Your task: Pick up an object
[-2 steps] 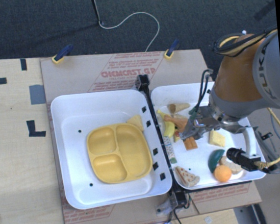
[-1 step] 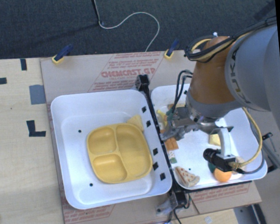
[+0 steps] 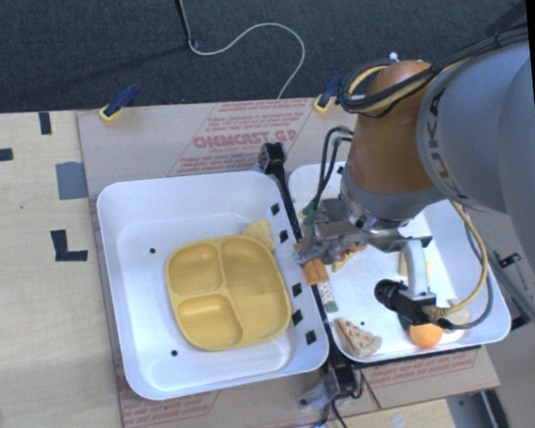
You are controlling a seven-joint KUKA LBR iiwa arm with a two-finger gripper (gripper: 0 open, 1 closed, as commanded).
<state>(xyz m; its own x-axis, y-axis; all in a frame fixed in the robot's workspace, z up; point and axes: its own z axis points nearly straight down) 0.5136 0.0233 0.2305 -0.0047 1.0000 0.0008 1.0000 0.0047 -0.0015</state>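
Cardboard sheet (image 3: 232,141), far of the bins: red print, reads about "CHEMCAST GP"; smaller lines below too blurred to read.
Arm housing (image 3: 439,140), right: grey letters, partly seen, "UKA".

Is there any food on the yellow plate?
No, it's empty. The yellow plate lies flat in the left bin, and all three of its sections show bare yellow.

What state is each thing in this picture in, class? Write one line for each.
Yellow divided tray: lying flat in the left bin, right way up.
Gripper: low in the right bin, near the divider.
Sandwich wedge: flat on the right bin's floor.
Orange ball: resting by the right bin's front wall.
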